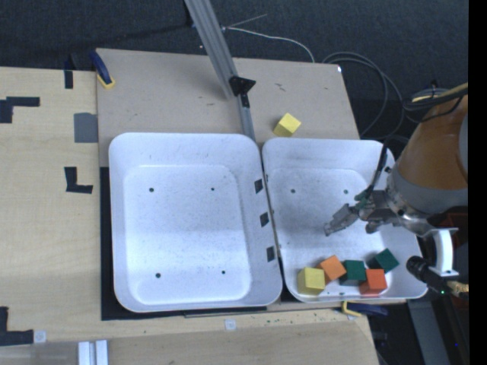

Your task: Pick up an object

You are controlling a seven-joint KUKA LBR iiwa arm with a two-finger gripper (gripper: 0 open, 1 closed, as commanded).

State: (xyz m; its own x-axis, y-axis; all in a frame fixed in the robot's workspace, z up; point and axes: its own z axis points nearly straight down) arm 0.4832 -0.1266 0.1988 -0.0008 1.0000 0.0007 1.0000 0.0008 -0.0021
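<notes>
A: Dark floor all round, cables trailing across it, and a tan bench carrying two white bins side by side. Where is the gripper?

B: The gripper hangs over the right bin, about mid-floor, reaching in from the right. Its fingers look spread a little, with nothing between them.

A: And the objects?

B: Clustered against that bin's near wall, below and slightly right of the gripper: a yellow block at the left end, then an orange block, a green block, a red-orange block, and a dark green block furthest right. They sit touching or nearly so.

A: Nearest one?

B: I'd judge the orange block, almost straight toward the near wall from the fingertips. The left bin lies well away, and a yellow cube rests on the bench beyond the bins.
</notes>
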